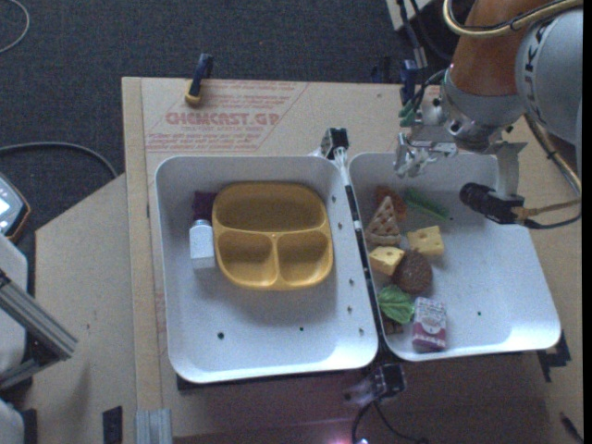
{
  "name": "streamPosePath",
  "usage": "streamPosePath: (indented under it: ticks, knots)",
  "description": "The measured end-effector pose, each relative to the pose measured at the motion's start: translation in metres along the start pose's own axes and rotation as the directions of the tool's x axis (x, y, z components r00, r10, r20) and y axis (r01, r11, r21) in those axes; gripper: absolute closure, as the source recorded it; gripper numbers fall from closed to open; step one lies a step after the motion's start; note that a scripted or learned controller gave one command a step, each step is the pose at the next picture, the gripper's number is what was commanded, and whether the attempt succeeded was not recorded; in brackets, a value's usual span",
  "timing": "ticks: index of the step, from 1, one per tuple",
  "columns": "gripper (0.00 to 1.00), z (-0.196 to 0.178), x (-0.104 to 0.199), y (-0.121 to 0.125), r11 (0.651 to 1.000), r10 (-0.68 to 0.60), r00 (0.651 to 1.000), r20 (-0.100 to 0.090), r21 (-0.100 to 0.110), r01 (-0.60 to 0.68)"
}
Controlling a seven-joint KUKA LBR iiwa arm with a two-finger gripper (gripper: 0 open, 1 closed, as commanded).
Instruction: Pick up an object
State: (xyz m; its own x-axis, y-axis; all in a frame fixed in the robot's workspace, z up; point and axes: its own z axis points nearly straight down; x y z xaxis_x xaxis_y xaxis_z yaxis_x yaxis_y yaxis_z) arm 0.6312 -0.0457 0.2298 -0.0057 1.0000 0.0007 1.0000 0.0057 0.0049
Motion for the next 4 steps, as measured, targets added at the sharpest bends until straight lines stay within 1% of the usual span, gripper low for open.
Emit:
streamPosePath:
  ticks: [1, 2, 3, 4]
  knots:
    - [1.0, -0.002, 0.013, 0.019, 1.0, 0.003, 1.0, 0.001, 0.0, -0.003]
    - [1.0, -0.003, 0.017, 0.019, 1.0, 0.005, 1.0, 0.002, 0.002, -0.005]
    - [1.0, 0.016, 0.014, 0.011, 1.0, 0.006, 1.0, 0.001, 0.009, -0.006]
    - [1.0, 0.015, 0.015, 0.014, 1.0, 0.005, 1.0, 0.002, 0.004, -0.005]
